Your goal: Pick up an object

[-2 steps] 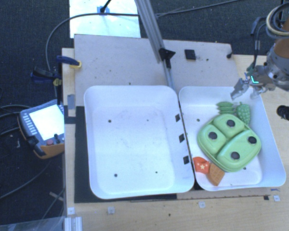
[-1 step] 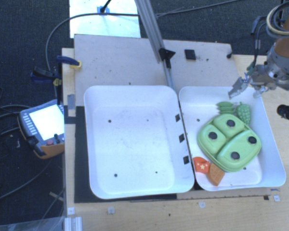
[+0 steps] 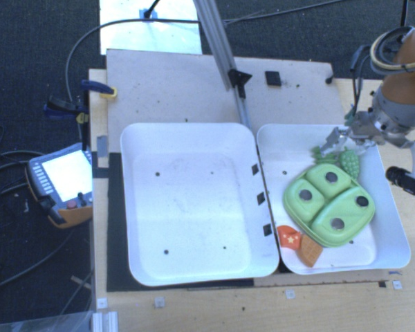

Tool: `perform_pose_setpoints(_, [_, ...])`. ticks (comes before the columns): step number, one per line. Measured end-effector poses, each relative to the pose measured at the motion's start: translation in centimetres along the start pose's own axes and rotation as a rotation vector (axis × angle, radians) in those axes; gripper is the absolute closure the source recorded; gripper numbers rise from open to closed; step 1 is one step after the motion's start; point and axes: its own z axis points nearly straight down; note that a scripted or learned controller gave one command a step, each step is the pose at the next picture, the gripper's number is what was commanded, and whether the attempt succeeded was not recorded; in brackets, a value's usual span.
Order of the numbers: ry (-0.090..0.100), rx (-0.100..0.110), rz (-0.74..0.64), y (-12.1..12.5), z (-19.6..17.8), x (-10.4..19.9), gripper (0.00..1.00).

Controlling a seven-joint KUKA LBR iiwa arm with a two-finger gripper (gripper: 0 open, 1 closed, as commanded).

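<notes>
The right bin (image 3: 394, 254) holds a light green divided plate (image 3: 330, 203) with three round dark spots. A small dark green bumpy toy (image 3: 350, 163) lies at the plate's far edge. A red piece (image 3: 288, 237) and an orange piece (image 3: 310, 252) sit at the plate's near left corner. My gripper (image 3: 342, 146) hangs over the far right part of this bin, just above and beside the bumpy toy. I see nothing lifted off the bin floor.
The left bin (image 3: 135, 185) sits beside the right one, joined by black clips (image 3: 261, 198) along the shared wall. A slanted metal pole (image 3: 218, 33) crosses the bench behind the bins. A handheld pendant (image 3: 61, 184) and cables lie off the bench to the left.
</notes>
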Motion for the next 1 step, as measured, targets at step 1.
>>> perform_pose_setpoints(1, [0.001,0.000,-0.004,0.53,4.42,0.53,0.00])
